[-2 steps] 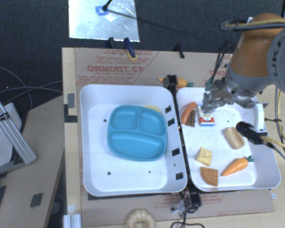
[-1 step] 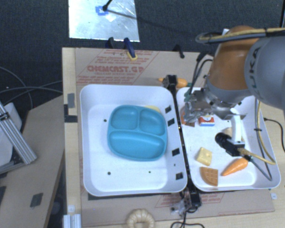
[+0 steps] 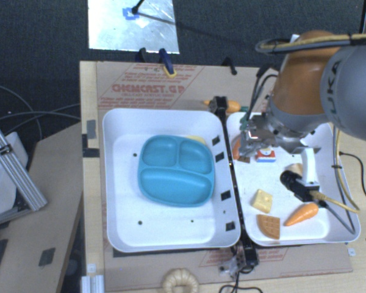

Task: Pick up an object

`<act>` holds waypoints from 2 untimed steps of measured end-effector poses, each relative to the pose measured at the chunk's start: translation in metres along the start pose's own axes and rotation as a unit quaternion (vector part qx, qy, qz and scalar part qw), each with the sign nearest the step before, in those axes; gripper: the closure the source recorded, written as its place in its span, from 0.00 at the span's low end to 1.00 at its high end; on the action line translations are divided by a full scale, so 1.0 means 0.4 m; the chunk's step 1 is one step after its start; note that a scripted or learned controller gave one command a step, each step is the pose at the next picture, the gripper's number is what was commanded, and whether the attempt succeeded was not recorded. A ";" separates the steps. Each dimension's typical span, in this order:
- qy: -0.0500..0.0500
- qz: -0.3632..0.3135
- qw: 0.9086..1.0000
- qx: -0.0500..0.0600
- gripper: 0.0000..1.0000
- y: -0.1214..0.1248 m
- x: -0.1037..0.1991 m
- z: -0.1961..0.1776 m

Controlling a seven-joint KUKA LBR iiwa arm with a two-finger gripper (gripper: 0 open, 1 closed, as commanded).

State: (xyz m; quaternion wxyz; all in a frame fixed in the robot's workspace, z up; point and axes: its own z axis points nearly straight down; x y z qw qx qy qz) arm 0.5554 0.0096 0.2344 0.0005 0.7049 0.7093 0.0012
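Observation:
My gripper point(image 3: 251, 140) hangs low over the back left corner of the right bin point(image 3: 335, 234), under the grey and orange arm. Right beside it lie an orange piece point(image 3: 236, 146), a small brown piece point(image 3: 244, 159) and a red, white and blue item point(image 3: 266, 156). Nearer the front of that bin sit a yellow cheese wedge point(image 3: 262, 200), a round waffle biscuit point(image 3: 269, 226) and a carrot point(image 3: 301, 213). The arm hides part of the bin's back.
The left bin point(image 3: 119, 224) holds a blue divided plate point(image 3: 177, 170) with a pale yellow thing point(image 3: 197, 140) behind it. An orange item point(image 3: 232, 107) lies outside the bins at the back. A beige ring point(image 3: 180, 281) rests on the bench in front.

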 end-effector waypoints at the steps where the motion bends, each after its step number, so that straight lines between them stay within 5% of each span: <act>1: -0.001 0.003 1.000 0.001 1.00 0.018 -0.028 0.040; 2: 0.000 0.000 1.000 0.000 1.00 0.013 -0.004 -0.001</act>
